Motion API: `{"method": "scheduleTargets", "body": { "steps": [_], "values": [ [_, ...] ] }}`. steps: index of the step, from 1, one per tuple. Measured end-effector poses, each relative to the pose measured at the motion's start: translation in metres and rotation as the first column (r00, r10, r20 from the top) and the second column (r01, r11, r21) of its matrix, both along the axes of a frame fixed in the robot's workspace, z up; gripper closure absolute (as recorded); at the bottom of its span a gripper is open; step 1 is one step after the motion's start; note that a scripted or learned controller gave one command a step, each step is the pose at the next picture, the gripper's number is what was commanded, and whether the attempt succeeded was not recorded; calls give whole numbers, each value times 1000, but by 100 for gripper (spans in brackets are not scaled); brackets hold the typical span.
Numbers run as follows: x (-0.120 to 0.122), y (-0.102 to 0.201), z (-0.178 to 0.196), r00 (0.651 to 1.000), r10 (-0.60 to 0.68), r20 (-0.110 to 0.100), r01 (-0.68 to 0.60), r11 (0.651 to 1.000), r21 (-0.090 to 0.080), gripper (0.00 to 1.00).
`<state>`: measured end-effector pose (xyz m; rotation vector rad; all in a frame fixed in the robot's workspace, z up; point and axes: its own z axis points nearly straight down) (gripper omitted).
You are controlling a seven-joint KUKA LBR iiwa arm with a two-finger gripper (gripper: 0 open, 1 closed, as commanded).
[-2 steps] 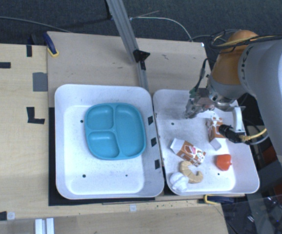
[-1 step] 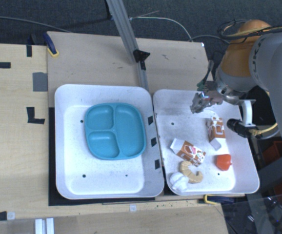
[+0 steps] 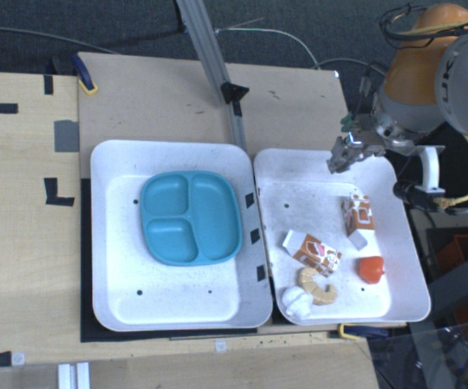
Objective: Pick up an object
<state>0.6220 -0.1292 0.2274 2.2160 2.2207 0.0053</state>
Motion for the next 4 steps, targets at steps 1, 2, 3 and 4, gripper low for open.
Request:
{"method": "scheduleTargets", "body": {
  "steps": [1,2,3,4],
  "values": [
    [1,0,53,1000,0,0,0,1000,0,100],
    [-14,58,53,1000,4,-7,-4,1000,3,100],
    [-26,114,35,1000,4,-9,-4,1000,2,100],
    [-44,154,26,1000,3,-9,-3,1000,1,100]
  ]
}}
